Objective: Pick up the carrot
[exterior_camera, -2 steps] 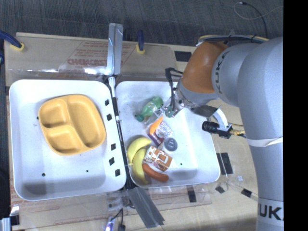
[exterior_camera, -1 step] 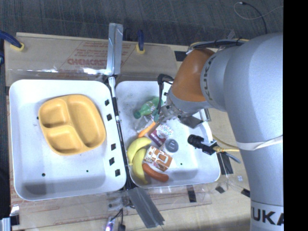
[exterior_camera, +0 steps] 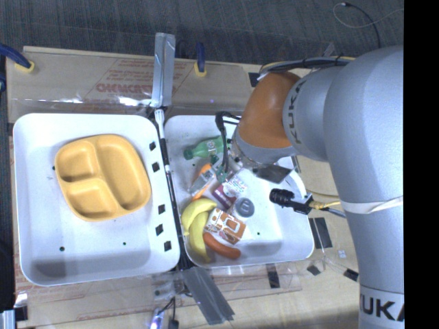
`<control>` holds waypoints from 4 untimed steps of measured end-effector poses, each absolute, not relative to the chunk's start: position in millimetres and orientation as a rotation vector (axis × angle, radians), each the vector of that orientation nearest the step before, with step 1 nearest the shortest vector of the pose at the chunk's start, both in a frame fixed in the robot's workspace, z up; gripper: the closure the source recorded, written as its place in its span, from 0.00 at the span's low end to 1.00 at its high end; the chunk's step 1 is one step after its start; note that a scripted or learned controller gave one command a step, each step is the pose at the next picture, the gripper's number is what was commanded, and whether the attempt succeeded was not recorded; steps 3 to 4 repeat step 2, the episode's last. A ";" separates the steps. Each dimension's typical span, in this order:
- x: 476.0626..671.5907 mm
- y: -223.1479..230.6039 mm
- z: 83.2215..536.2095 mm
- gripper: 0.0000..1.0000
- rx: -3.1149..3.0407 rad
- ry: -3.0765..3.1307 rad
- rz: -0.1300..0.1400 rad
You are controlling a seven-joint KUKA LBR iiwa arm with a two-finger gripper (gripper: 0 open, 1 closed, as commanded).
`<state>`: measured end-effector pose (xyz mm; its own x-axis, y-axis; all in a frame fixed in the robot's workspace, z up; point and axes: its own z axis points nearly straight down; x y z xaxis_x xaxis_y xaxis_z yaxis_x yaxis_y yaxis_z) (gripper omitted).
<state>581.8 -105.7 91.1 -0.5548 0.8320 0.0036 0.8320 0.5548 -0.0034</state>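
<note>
The carrot (exterior_camera: 203, 175) is a small orange thing in the right bin (exterior_camera: 295, 242), lying between the green bottle (exterior_camera: 204, 149) and the bananas (exterior_camera: 195, 226). The gripper (exterior_camera: 226, 173) hangs just beside it, and I cannot tell if it is grabbing anything. To do this well, it should come down right over the carrot and not bump the 2 bananas.

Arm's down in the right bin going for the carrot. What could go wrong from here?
1. Clutter: the carrot lies tight among the green bottle, the bananas and small packets, so the gripper may well nudge or grab a neighbour instead.
2. Occlusion: the arm's wrist hides much of the pick spot, so a miss would be hard to confirm.
3. The carrot sits near the right bin's left wall; a finger might clip it.
</note>
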 end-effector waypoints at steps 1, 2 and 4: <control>581.9 -105.6 100.8 1.00 -1.474 -2.768 0.003; 572.2 -80.9 213.5 1.00 -1.109 -2.942 0.000; 572.2 -80.9 213.5 1.00 -1.109 -2.942 0.000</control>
